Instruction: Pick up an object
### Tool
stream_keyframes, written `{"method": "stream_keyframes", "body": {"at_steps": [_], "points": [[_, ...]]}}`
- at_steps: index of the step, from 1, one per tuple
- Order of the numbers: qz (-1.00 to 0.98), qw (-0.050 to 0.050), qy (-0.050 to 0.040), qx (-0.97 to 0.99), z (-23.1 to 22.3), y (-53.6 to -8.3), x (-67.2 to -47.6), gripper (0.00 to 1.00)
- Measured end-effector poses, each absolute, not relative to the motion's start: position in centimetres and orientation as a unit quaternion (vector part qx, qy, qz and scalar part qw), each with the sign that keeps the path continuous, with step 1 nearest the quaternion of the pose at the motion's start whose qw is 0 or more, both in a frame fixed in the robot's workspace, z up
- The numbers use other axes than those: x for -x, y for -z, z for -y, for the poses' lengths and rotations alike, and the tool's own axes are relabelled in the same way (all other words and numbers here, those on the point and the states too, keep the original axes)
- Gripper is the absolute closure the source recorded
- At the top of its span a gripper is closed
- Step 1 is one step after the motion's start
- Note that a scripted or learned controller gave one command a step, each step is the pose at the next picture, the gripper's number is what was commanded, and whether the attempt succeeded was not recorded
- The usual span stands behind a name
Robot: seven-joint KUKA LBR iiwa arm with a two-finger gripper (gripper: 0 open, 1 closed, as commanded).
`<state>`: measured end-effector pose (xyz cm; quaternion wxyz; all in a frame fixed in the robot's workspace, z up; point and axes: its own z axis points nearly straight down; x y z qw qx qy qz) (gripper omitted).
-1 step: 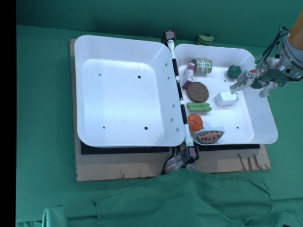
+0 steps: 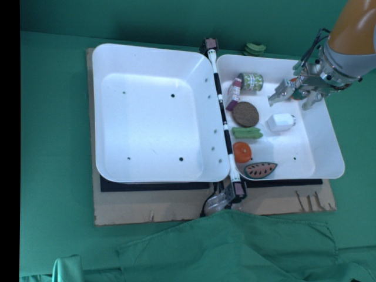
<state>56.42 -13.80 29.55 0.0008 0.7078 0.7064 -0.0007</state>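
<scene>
Gripper (image 2: 295,94) hangs over right bin (image 2: 326,151), fingers apart w/ nothing between. White block (image 2: 281,121) & other items not lifted; the pick is not done yet.

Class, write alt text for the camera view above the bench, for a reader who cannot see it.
A grey arm's claw hovers over the right bin, holding nothing. That bin's left side holds a green jar, brown disc, white block, green pod, orange ball and watermelon slice; the left bin adjoins it.
</scene>
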Motion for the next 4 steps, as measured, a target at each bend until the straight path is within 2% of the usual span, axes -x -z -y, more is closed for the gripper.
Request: {"method": "stream_keyframes", "body": {"at_steps": [1,2,3,4], "points": [[-0.705,-0.002,0.001,-0.709,12.7,-20.2,-52.4,0.0],[-0.706,0.002,-0.0009,-0.708,12.8,-20.6,-52.7,0.0],[-0.705,0.005,-0.0022,-0.709,12.9,-21.8,-52.8,1.0],[-0.709,0.005,-0.0046,-0.705,5.0,-28.4,-57.5,1.0]]}}
